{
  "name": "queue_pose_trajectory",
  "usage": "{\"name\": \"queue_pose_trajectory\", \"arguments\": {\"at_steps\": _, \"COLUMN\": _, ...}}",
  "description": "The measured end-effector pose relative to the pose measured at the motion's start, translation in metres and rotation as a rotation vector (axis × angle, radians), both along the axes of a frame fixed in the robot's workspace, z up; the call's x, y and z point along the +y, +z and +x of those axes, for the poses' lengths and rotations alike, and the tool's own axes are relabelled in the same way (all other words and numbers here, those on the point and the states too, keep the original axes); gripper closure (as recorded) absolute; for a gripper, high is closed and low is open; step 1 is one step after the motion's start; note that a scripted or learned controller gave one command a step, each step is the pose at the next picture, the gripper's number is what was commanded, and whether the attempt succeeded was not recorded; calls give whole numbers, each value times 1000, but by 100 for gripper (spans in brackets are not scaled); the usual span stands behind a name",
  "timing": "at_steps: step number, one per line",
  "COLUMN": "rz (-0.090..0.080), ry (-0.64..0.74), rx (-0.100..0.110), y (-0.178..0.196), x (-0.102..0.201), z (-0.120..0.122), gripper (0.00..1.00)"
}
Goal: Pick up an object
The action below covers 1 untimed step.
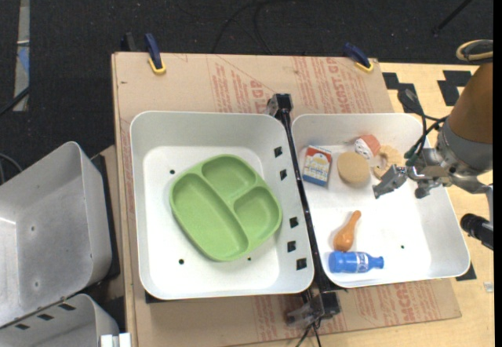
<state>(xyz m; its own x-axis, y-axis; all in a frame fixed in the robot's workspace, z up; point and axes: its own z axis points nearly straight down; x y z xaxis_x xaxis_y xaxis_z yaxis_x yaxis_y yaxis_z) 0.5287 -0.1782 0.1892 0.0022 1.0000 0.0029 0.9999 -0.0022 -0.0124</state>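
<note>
My gripper (402, 183) hangs over the right bin (439, 247), near its right side, reaching in from the right. It stands open, and between its fingers (382, 187) I see just the white bin floor. To its left lie a tan round piece (354, 171), a small white carton with red and blue print (317, 165), and a pink and white object (366, 145) next to a tan scrap (389, 155). Nearer the front are an orange gourd-shaped toy (347, 231) and a blue bottle (353, 262) lying on its side.
The left bin (157, 141) holds a green divided plate (226, 206). A black divider (298, 204) runs between the two bins. A grey tub (47, 228) stands off the bench at the left. Cables lie on the dark floor behind.
</note>
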Motion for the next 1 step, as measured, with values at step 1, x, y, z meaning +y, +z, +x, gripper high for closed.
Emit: {"name": "queue_pose_trajectory", "arguments": {"at_steps": 1, "rz": -3, "ry": 3, "rx": -12, "y": 6, "x": 0, "z": 3, "gripper": 0}}
